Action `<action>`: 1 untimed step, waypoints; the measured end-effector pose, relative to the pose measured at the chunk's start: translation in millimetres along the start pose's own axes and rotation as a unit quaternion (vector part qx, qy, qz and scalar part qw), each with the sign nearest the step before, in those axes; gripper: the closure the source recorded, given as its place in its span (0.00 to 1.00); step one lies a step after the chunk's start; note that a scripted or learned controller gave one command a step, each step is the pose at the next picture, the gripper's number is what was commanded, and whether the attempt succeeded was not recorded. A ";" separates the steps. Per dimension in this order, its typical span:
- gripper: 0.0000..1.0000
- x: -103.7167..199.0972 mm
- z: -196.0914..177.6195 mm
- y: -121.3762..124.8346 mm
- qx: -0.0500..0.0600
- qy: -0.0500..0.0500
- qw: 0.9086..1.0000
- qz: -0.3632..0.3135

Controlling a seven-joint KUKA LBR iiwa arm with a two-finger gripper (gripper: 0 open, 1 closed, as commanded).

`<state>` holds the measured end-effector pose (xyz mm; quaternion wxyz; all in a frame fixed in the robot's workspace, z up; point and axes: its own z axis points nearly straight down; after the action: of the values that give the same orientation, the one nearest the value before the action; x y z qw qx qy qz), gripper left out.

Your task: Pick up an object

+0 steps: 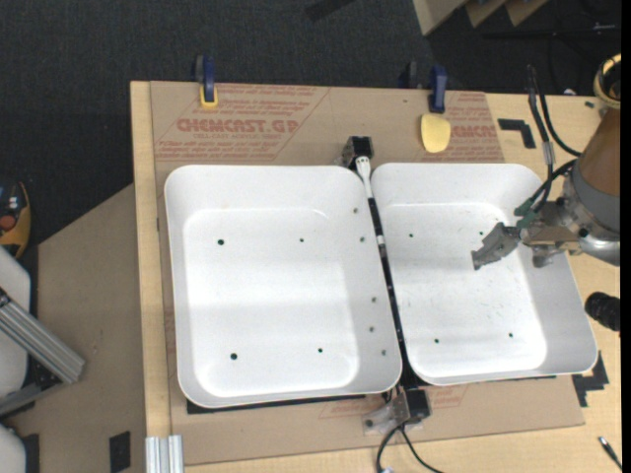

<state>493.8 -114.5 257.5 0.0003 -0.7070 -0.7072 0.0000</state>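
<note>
We've got the hand (490,252) hovering over the right bin (473,363), can't tell if it's clenched or released.

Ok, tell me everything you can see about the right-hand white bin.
The right bin is a shallow white tray with rounded corners and a raised rim, plastic by the look of it. Its flat floor carries a few dark dots and fine dark specks. It sits on the brown board, edge to edge with the left bin along a dark strip. The gripper hangs over its right half.
</note>
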 end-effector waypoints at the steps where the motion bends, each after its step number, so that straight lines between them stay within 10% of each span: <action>1: 0.00 12.5 -159.4 -1.4 -0.011 -0.002 1.000 -0.001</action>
<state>492.4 -102.1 416.9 -0.0086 -0.7062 -0.7080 -0.0063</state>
